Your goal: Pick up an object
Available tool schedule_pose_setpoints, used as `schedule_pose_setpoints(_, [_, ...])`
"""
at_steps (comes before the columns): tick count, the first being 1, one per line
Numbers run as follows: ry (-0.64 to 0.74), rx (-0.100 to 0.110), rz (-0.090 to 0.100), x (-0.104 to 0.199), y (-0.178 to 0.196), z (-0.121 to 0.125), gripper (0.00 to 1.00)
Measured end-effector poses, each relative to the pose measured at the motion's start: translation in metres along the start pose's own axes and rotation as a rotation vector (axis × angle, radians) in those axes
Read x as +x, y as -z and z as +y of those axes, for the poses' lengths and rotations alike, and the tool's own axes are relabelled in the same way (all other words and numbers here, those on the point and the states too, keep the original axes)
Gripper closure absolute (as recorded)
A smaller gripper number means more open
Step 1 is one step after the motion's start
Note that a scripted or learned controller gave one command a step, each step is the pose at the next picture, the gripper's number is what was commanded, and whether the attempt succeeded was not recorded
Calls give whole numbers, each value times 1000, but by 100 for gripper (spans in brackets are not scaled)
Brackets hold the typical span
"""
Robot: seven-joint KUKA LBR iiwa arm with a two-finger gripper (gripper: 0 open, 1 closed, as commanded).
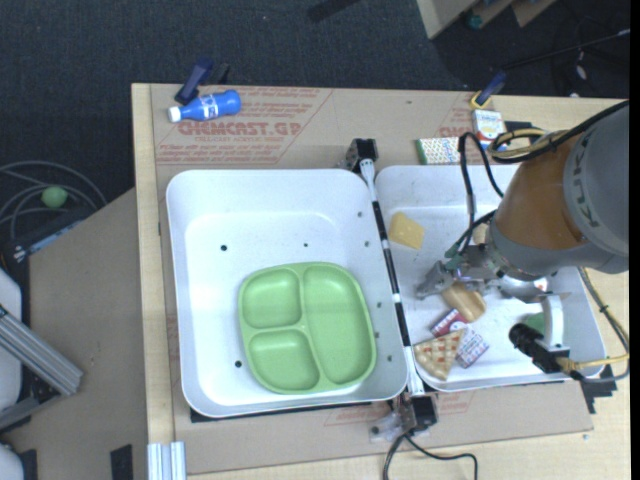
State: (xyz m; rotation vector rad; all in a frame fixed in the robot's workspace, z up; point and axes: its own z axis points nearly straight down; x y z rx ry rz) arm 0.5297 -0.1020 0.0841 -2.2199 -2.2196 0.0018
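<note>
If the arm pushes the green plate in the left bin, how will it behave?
The green plate looks like rigid plastic, so probably stiff and light. It lies flat on the bin floor, so it would likely slide, not tip or roll.

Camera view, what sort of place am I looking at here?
Probably a robotics lab bench rather than a kitchen: a grey and orange arm reaches into two white bins, one holding a green divided plate, with loose cables on dark carpet.

Arm (590, 203): grey rounded casing, broad orange band (535, 208) above wrist, black cables (478, 183) looping alongside, metallic silver gripper (447, 273) assembly.
</note>
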Motion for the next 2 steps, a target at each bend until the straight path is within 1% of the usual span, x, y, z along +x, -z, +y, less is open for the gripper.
schedule_pose_setpoints(1, [-1, -3, -1, 0, 10, 1, 100])
schedule_pose_setpoints(2, [3, -6, 1, 71, 118, 44, 100])
